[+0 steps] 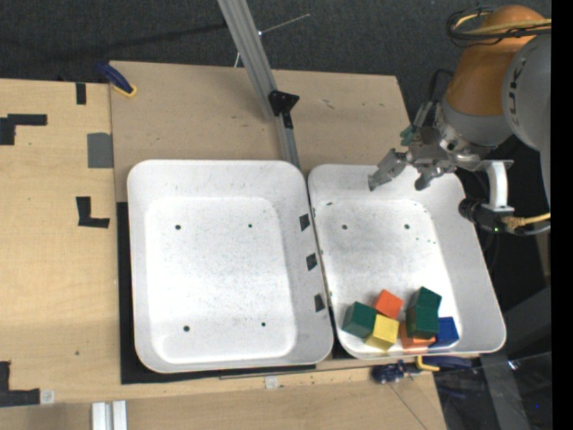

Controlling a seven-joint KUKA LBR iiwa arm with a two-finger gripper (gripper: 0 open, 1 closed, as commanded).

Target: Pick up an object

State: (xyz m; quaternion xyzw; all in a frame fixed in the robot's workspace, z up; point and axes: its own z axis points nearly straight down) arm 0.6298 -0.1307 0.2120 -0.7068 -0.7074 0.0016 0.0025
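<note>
The gripper (405, 174) hangs over the right bin's (466, 240) far rim, 2 fingers spread, nothing between them. Next it must reach the blocks (400, 319) at the near edge.

Matt white plastic bins (215, 173); wooden bench (54, 267)

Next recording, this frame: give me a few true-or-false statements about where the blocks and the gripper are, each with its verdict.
1. The small coloured blocks lie clustered in the right shallow white bin. True.
2. The blocks sit at the bin's far end, under the gripper. False: they are at its near end, while the two-finger gripper is over the far end.
3. The gripper holds a yellow block. False: the jaws are spread with nothing between them; the yellow block lies in the bin.
4. An orange block rests beside a green block. True.
</note>
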